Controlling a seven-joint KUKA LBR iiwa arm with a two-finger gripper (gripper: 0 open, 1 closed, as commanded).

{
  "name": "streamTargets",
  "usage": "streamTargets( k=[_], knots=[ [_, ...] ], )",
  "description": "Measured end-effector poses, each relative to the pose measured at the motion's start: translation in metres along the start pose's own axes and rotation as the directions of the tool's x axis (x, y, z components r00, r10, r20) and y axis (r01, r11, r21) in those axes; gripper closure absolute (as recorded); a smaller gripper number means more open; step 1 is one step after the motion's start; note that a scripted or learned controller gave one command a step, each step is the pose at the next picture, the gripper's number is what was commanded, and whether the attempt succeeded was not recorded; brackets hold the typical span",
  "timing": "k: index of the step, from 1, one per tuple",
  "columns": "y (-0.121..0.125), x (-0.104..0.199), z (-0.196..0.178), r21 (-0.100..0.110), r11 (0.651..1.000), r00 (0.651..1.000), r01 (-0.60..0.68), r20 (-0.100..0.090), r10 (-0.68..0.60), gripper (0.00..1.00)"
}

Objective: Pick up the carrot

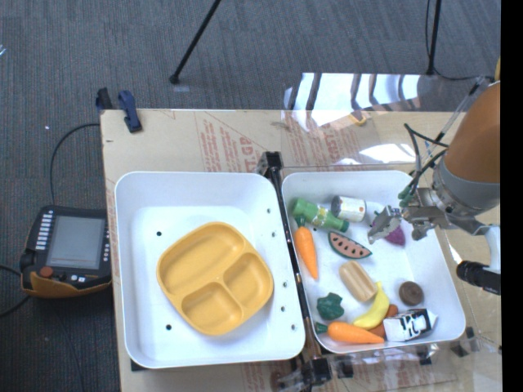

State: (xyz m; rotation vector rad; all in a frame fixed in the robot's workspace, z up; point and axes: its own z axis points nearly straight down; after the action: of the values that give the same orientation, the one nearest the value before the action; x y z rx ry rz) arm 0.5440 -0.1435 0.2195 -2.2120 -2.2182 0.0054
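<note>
2 white bins sit side by side on the bench. The left bin [131, 219] holds a yellow divided plate [214, 278] with 3 compartments. In the right bin [453, 300] lie a green bottle [317, 213], a small white can [349, 208], a watermelon slice [350, 245], a purple piece [396, 236], a hot dog bun [358, 281], a banana [374, 309], a broccoli floret [330, 305], a brown round piece [411, 292] and a small carton [407, 325]. A teach pendant [69, 247] rests on the carpet at left.
</note>
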Motion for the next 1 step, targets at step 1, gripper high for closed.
streamTargets(
  k=[1],
  knots=[
    [0.0176, 0.0631, 0.113, 0.009, 0.958, 0.958, -0.288, 0.0, 0.288, 0.0]
  ],
)
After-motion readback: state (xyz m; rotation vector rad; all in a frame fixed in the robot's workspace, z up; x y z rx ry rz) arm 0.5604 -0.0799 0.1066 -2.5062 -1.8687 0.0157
